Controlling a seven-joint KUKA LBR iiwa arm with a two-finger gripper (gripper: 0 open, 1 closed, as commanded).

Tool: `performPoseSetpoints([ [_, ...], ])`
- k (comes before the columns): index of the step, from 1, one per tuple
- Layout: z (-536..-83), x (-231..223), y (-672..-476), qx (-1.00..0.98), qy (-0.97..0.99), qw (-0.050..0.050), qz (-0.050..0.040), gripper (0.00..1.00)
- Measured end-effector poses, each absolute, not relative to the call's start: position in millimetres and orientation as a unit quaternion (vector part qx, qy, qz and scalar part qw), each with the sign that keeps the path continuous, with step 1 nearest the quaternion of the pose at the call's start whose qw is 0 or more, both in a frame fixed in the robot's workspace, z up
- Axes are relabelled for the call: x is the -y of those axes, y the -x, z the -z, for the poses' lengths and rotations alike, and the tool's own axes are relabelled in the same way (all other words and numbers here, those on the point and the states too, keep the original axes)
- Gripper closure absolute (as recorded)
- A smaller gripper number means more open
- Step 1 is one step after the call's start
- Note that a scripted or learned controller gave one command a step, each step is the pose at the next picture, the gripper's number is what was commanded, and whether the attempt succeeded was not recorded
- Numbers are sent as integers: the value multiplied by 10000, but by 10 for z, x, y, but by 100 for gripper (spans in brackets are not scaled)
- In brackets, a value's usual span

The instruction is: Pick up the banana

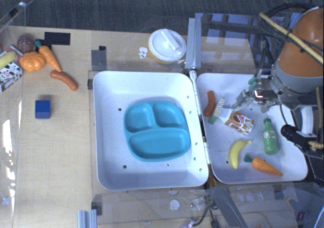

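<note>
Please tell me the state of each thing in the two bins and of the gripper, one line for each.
banana: lying free in the right bin
carrot: lying beside the banana
green bottle: lying down
sausage: lying near the divider
blue tray: flat in the left bin
gripper: above the right bin, holding nothing visible

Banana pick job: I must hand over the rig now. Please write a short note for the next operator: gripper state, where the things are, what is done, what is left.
Gripper: low over the back of the right bin, near the snack packet; nothing is visible between its fingers.
Banana: lies on the floor of the right bin, toward the front, apart from the gripper. A carrot lies just right of it, a green bottle stands behind the carrot, and a sausage lies at the bin's left side.
Left bin: holds a blue divided tray.
Done: nothing yet; the banana is not picked up.
Left: move the gripper to the banana, grasp it, lift it.
</note>
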State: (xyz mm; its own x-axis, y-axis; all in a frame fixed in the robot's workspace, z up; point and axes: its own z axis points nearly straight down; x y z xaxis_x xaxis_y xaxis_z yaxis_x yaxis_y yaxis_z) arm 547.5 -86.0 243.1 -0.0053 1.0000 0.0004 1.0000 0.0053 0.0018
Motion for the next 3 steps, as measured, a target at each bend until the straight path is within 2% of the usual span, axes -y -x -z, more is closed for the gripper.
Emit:
performPoseSetpoints([
  [1,-1863,750,-5017,-6898,-7240,-4,0,0],
  [2,-971,978,-4876,-7393,-6734,9,-10,0],
  [3,-1081,970,-4894,-7399,-6727,25,-27,100],
])
